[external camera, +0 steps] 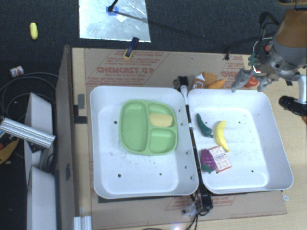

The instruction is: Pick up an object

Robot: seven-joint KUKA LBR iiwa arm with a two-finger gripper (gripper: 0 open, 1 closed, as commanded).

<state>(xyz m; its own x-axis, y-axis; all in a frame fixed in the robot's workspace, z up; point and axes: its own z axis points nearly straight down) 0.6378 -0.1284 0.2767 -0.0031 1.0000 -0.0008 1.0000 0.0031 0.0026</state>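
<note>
The small red-and-white printed card (220, 159) lies nearest the camera, flat on the floor of the right shallow white plastic bin (276, 150), in the near half. It overlaps the right edge of a purple bunch-of-grapes toy (207, 159). Just beyond the card lies a curved yellow plastic banana (221, 135), pointing near to far. To the left of the banana, close but apart, lies a dark green pepper-shaped toy (203, 126), tilted toward the divider between the 2 bins.

The left shallow white plastic bin (103, 143) holds a light green plastic divided plate (136, 128) with 3 compartments. A pale yellow rounded block (161, 120) sits in the far right compartment of the plate.

The grey two-finger gripper (252, 82) hangs at the far right corner of the right bin, over its far rim, well apart from the 4 items on the bin floor. Its 2 fingers stand spread, and nothing shows between them. An orange object (215, 83) lies on the bench beyond the far rim, left of the gripper.

Both bins rest on a brown cardboard sheet (144, 66) with red printing. A silver foil square (114, 13) lies on the dark floor at the far side.
</note>
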